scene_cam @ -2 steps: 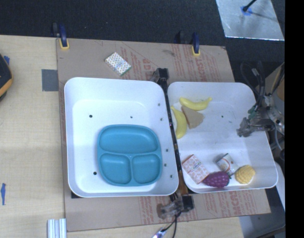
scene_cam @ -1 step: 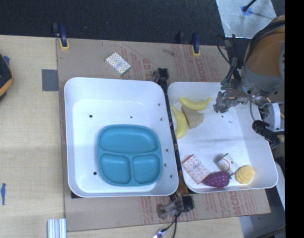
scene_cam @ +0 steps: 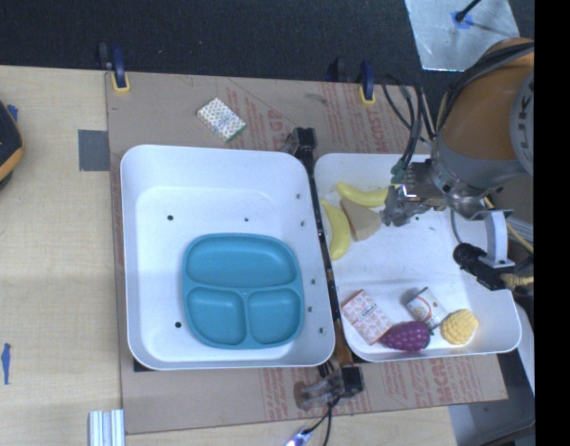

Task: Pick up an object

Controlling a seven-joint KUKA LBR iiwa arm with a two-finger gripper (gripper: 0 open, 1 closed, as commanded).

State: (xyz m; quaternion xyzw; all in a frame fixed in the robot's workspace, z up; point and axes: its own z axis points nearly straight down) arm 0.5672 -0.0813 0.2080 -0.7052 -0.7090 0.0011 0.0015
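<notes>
Yellow bananas (scene_cam: 345, 214) and a tan wedge (scene_cam: 364, 219) lie bunched in the right bin (scene_cam: 470, 277), and I have the gripper (scene_cam: 397, 208) hanging just right of that wedge, I'd guess because it is the closest pick. Whether it is open or closed I cannot tell. Well below the wedge sit a printed packet (scene_cam: 364, 316), purple grapes (scene_cam: 405, 335), corn (scene_cam: 459, 326); the blue tray (scene_cam: 243, 289) lies beyond it to the left.

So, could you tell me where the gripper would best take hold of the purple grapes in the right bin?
Probably across the middle of the purple grapes, coming straight down from above. The bunch lies flat, long side left to right, so its narrow width suits the gripper. The packet sits close on its left, the bin wall just below.
</notes>
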